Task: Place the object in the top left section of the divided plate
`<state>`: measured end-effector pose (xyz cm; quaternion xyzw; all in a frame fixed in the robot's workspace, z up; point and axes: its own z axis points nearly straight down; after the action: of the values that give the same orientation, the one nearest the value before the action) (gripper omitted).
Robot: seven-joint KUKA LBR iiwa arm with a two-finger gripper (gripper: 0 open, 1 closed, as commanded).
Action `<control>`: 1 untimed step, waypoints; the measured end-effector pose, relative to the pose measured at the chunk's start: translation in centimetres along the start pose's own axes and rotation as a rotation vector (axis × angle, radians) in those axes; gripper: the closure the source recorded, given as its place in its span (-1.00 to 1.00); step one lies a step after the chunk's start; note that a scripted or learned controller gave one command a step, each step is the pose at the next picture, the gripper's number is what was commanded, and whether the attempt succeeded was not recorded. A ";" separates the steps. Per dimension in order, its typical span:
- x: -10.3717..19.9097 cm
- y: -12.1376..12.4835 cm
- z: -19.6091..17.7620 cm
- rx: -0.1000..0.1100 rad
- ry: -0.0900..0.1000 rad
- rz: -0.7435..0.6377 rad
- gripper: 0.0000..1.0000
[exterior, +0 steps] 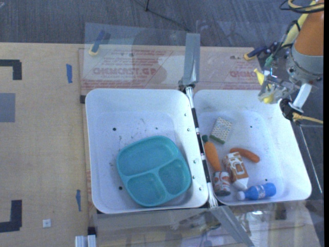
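Patience matters at this step, since nothing has been picked up yet and the task does not name its object: the gripper (271, 92) hangs at the upper right corner of the right bin (288, 138), above its rim, and whether it is spread or pressed together I cannot tell. The candidates lie in that bin: an orange carrot (212, 156) against the dividing wall, a sausage-like orange piece (245, 155), a speckled sponge block (221, 129), a small carton (237, 170), a dark can (222, 183) and a blue bottle (257, 192). The sponge block stands apart from the rest and looks the easiest to take cleanly; the carton, can and carrot touch or nearly touch, so a descent there risks nudging neighbours. The teal divided plate (153, 170) sits turned in the left bin (103, 138), so its top left section should be judged by its ridges before release. Cables and clutter blur the gripper, and the arm is cut off at the frame edge.
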<state>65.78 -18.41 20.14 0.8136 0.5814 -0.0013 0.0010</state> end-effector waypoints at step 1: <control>6.8 -4.6 1.2 0.003 0.004 0.096 1.00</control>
<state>63.64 -10.53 18.89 0.8405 0.5418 -0.0009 -0.0014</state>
